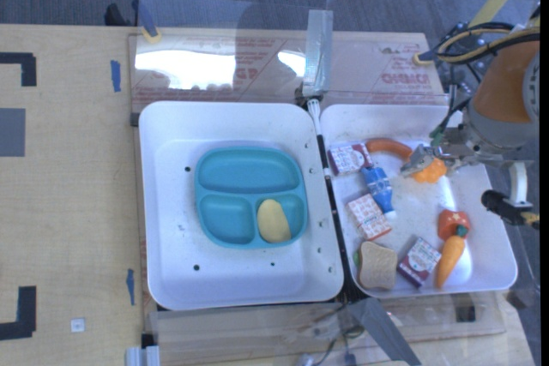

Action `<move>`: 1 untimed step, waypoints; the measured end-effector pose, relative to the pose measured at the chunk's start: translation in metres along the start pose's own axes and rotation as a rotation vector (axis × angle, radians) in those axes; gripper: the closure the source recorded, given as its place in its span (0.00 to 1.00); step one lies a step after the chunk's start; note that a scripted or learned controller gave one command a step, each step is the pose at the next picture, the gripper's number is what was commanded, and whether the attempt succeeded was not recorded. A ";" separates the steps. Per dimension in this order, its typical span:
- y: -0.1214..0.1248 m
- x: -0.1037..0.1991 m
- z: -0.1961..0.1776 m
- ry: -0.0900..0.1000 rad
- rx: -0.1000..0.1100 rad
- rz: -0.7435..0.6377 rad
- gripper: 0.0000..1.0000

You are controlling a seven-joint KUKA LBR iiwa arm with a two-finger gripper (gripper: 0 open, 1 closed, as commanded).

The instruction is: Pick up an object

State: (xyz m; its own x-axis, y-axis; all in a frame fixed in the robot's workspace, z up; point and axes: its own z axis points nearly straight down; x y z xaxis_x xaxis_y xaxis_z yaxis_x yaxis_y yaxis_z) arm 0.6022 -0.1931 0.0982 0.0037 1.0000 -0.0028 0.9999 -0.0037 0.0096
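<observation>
My gripper [426, 157] hangs low over the far part of the right bin [502, 270], reaching in from the right. A small orange piece [433, 172] lies directly under its tip and looks to be touching it; I cannot tell whether it is held. Just left of it lies an orange-red sausage [389, 147]. Also in this bin are a blue bottle [377, 187], a red tomato-like piece [453, 222] and a carrot [448, 260].
The right bin also holds two red-and-white cartons [347, 159] [369, 216], a bread slice [376, 264] and a purple carton [419, 260]. In the left bin [163, 210] a teal divided plate [244, 176] carries a yellow lump [273, 220]. Cables [463, 43] hang behind the arm.
</observation>
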 end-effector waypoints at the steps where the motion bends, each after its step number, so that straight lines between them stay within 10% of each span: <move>1: -0.016 0.073 -0.107 0.003 -0.001 0.089 1.00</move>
